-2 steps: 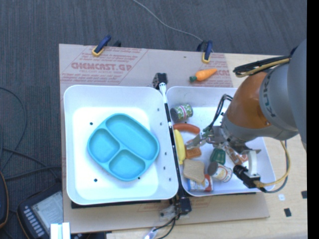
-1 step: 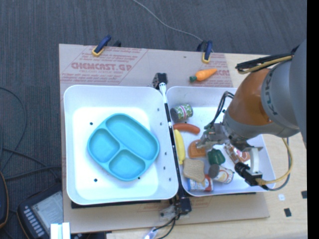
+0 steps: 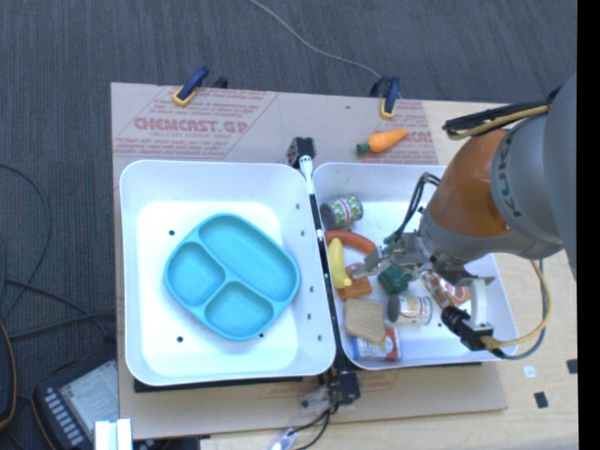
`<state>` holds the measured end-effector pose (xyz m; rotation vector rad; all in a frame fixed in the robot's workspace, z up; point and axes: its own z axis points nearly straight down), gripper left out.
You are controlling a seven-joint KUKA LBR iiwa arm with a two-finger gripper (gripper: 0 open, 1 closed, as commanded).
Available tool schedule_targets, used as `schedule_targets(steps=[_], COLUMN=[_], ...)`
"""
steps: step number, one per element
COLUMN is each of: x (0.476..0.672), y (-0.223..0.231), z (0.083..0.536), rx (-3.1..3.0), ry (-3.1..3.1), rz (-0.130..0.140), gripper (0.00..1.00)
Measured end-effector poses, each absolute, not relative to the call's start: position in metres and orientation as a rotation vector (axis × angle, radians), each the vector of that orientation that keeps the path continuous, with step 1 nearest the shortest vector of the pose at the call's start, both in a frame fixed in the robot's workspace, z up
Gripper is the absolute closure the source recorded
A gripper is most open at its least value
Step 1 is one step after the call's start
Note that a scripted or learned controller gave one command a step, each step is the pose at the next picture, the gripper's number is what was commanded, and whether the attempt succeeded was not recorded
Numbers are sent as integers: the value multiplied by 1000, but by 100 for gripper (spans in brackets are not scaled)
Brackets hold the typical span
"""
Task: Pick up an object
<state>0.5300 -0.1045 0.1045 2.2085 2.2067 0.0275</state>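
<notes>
pincer [image 3: 394, 272] is down in the right bin [image 3: 502, 298], clamped on a dark green thing [image 3: 395, 277]; small can [image 3: 410, 309] just below it

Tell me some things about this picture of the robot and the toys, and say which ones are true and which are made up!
1. The blue plate lies in the left bin. True.
2. The toy carrot is inside the right bin. False: it lies outside, on the board behind that bin.
3. The blue plate has three sections. True.
4. The gripper is over the left bin. False: it is down among the toys in the right bin.
5. Two blue-and-yellow clamps hold the board's far edge. True.
</notes>
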Motion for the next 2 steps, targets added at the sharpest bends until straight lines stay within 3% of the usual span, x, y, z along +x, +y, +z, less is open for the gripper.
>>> schedule_targets(steps=[1, 2], x=[531, 485], y=[-104, -26], z=[116, 184], rx=[2207, 2220], ry=[2205, 2225], rz=[31, -1], gripper=[100, 100])
